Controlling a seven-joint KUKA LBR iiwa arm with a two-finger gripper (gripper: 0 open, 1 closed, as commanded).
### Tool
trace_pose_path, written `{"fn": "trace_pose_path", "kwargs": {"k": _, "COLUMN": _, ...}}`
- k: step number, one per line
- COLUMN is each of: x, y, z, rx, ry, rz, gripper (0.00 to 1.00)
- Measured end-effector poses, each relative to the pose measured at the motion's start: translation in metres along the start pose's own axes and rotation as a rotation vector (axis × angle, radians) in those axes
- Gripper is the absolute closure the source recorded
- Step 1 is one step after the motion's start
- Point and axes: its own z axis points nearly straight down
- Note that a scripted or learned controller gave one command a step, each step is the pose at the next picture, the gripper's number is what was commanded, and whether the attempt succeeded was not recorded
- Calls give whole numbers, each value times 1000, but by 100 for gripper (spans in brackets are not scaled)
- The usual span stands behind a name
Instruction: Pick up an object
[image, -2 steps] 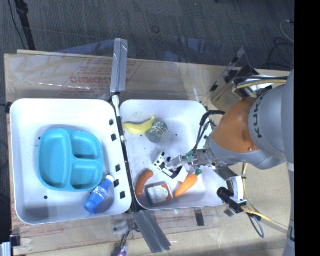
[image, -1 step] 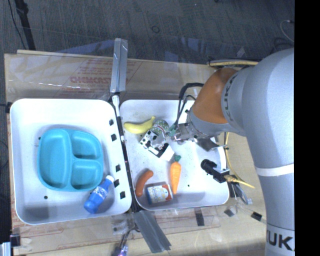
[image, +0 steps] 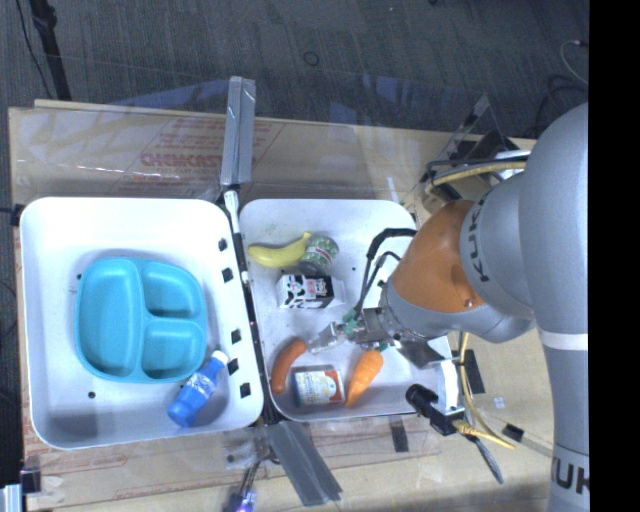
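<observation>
Camera view: carrot (image: 365, 372) seemingly just beside hand (image: 350, 332).

Wooden bench (image: 120, 140), two white bins (image: 50, 300) side by side

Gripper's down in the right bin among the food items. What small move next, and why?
Probably ease the gripper down and a little toward the sausage. It sits over bare bin floor between the milk carton, the sausage and the carrot, with nothing visibly in it. The sausage looks nearest, with some open floor around it; whether the jaws are open is unclear.
</observation>
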Motion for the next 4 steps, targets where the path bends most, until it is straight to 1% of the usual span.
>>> {"fn": "trace_pose_path", "kwargs": {"k": 1, "x": -62, "y": 8, "z": -13, "rx": -1, "ry": 0, "rz": 293, "gripper": 0}}
{"fn": "trace_pose_path", "kwargs": {"k": 2, "x": -52, "y": -15, "z": -1, "rx": -2, "ry": 1, "rz": 224, "gripper": 0}}
{"fn": "trace_pose_path", "kwargs": {"k": 3, "x": -52, "y": -14, "z": -11, "rx": -2, "ry": 2, "rz": 218, "gripper": 100}}
{"fn": "trace_pose_path", "kwargs": {"k": 4, "x": -60, "y": 43, "z": -116, "rx": -1, "ry": -1, "rz": 212, "gripper": 100}}
